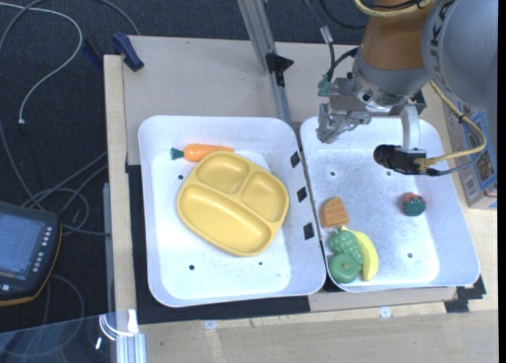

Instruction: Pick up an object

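The right bin (443,219) holds the candidates, and they sit low in it: a small waffle-like orange piece (334,212) close to the bin's left wall, and just below it a green toy cluster (344,252) pressed up against a yellow banana (367,255), the two touching in the bin's near-left corner. Over toward the right side lies a little strawberry-like piece (413,204), red on top and green beneath, well apart from the others. Nothing here is lifted; every piece rests on the bin floor. The gripper (330,128) hangs over the far-left corner of this same bin, near the dividing wall, well away from all the toys, and whether it is spread or closed cannot be told from this angle; nothing shows in its grasp. Behind it the grey arm (466,29) with its orange band (399,17) reaches in from the right, and a black cylindrical part (399,157) juts out below the wrist over the bin's far end. Across the divider, the left bin (158,219) carries a yellow divided plate (232,202), set at a slant in the middle, with an orange carrot (205,150) lying just beyond its far edge. A metal post (257,21) rises behind the bins.
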